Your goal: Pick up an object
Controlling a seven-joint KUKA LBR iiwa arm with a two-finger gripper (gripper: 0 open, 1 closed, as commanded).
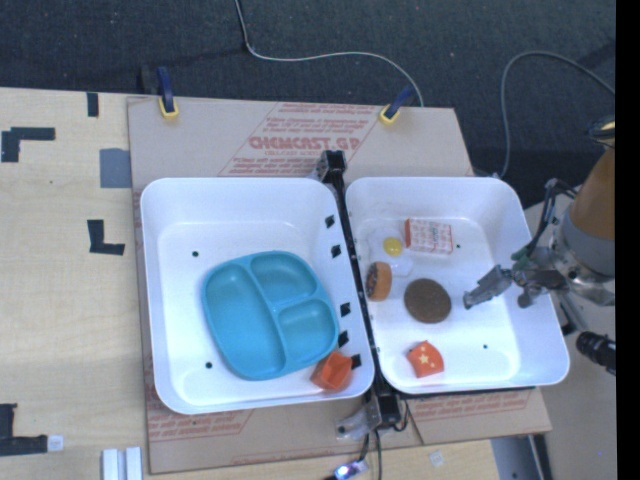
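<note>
The tool (478, 295), jaw state unclear, hovers beside the flat round brown disc (428, 300).

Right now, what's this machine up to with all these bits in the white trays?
A robot arm is reaching in from the right, trying to pick something up. Its tool hangs over the right tray, just beside a brown round disc, with nothing held. That tray also has a small donut, a red-and-white packet and a red piece. The left tray holds a blue divided plate and an orange piece.
</note>
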